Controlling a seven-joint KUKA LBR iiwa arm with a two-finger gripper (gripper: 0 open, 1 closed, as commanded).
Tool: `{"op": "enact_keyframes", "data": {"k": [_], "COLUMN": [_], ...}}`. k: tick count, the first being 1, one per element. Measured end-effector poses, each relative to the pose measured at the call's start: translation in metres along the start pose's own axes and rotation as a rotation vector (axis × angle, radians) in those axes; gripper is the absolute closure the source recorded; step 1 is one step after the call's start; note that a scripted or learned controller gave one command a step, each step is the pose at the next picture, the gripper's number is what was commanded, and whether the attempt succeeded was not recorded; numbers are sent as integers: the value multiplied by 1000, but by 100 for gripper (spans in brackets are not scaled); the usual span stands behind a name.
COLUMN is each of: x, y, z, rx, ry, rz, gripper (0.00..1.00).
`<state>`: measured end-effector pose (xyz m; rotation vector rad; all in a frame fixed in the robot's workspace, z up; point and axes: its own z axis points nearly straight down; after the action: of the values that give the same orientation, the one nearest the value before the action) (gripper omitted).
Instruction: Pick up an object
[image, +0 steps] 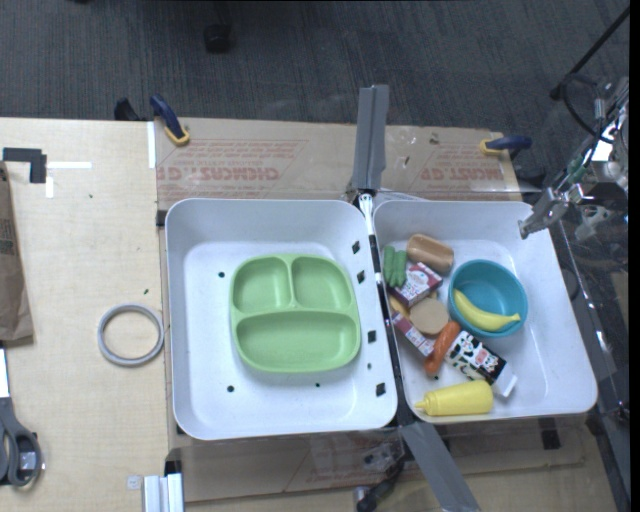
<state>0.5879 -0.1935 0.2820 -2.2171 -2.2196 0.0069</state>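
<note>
- gripper (545, 212): at the far right corner of the right bin (560, 330), over its rim, pointing left; nothing between the fingers as far as the view shows; open or clenched — cannot tell, too small and blurred
- arm: mostly out of frame at right, cables and metal parts visible at the top right edge
- right bin contents, all well apart from the gripper:
  - blue bowl (488, 297) near the middle, yellow banana (484, 314) lying inside it
  - brown bread-like piece (430, 246) at the far side, left of the bowl
  - green item (396, 265) against the left wall
  - red-brown packet (417, 284) just beside the green item
  - tan round piece (429, 317) below the packet
  - orange carrot (442, 347) lying aslant
  - black-and-white carton (476, 358) touching the carrot, on its side
  - yellow squeeze bottle (456, 401) on its side along the near wall
- left bin (195, 330): green divided plate (295, 312) lying flat in the centre
- bench left of the bins: grey tape ring (131, 333); scissors (18, 450) at the bottom left edge
</note>
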Motion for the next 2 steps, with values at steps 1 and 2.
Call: {"op": "enact_keyframes", "data": {"k": [1, 2], "x": [31, 27], "y": [-20, -40], "z": [138, 191], "rx": [2, -7], "ry": [1, 1], "rz": [283, 132], "gripper": [0, 0]}}
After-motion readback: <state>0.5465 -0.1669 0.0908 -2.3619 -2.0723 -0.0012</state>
